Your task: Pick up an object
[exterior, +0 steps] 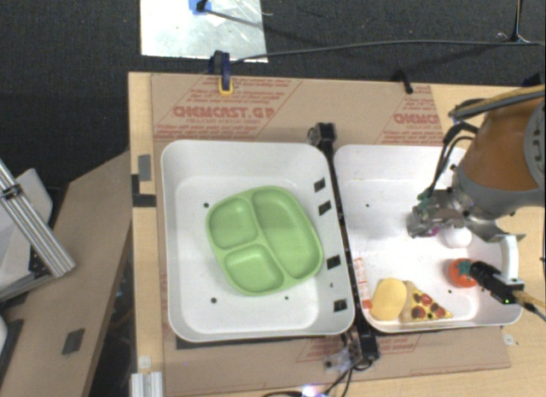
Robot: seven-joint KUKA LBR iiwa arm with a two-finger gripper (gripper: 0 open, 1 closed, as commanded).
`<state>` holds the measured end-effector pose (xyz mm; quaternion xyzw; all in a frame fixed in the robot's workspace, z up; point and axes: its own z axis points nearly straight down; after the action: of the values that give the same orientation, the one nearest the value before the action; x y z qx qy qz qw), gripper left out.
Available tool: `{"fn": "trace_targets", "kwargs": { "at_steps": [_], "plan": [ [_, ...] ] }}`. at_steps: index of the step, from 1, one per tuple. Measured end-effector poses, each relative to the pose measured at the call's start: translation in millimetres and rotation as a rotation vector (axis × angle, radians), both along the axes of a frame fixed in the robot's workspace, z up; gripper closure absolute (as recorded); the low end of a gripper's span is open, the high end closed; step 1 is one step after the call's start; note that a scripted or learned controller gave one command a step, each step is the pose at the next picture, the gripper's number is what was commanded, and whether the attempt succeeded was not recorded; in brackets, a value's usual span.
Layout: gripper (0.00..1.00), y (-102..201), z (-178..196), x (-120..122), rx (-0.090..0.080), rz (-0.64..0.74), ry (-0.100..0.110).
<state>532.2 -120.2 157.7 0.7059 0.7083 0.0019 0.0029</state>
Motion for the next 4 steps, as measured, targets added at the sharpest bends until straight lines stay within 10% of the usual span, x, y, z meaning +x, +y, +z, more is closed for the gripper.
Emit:
{"fn": "trace_targets", "kwargs": {
  "at_steps": [2,4],
  "plan": [
    [1.0,-2.2,96.8,3.9,0.0,0.001,-0.001],
    [1.0,102.3,92.7,24.2,0.004,0.007,0.004]
  ]
}}
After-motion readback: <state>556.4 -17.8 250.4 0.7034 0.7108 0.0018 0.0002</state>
